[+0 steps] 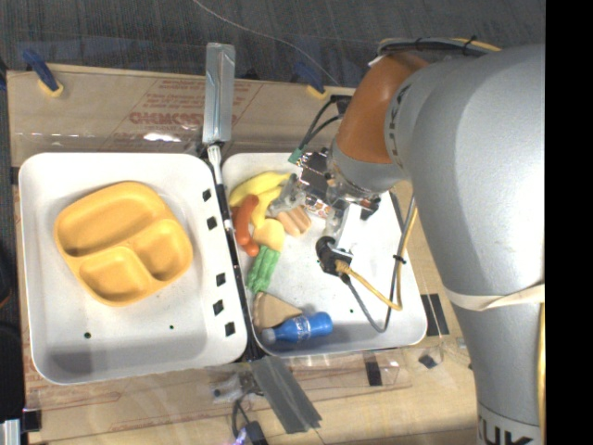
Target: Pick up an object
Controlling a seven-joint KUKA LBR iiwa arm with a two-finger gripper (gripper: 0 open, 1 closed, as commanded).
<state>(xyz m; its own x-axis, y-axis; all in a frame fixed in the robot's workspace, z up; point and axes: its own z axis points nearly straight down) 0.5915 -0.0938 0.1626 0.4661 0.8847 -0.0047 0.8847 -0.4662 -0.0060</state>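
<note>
White plastic, shallow and rounded at the corners, is seen twice on the bench: a left bin [37,276] and a right bin [408,315], set side by side and touching along a black-clipped divider.

Camera view, left bin: one yellow plastic tray with three compartments [123,240] is seen lying flat, tilted slightly against the bin's axes, nearer the left wall.

Camera view, right bin: a cluster of toy food is noted along the left wall. A yellow plastic banana [256,188] lies at the top of the cluster; just below it a red-orange rounded piece [246,222] and a pale yellow rounded piece [270,235] are seen touching. A tan sausage-like piece [295,222] lies just right of these. A green ridged vegetable-shaped piece [263,269] is placed below, slanting down-left. Near the front wall a blue plastic bottle-shaped object [304,327] lies on its side, touching a brown flat wedge [269,309].

The grey arm with an orange band [375,109] is seen reaching in from the right. The two-finger gripper [306,197] is lowered to the cluster, just beside the banana and the sausage-like piece. Whether anything is pinched cannot be told. A yellow-and-black cable [371,290] is seen looping over the bin floor.
</note>
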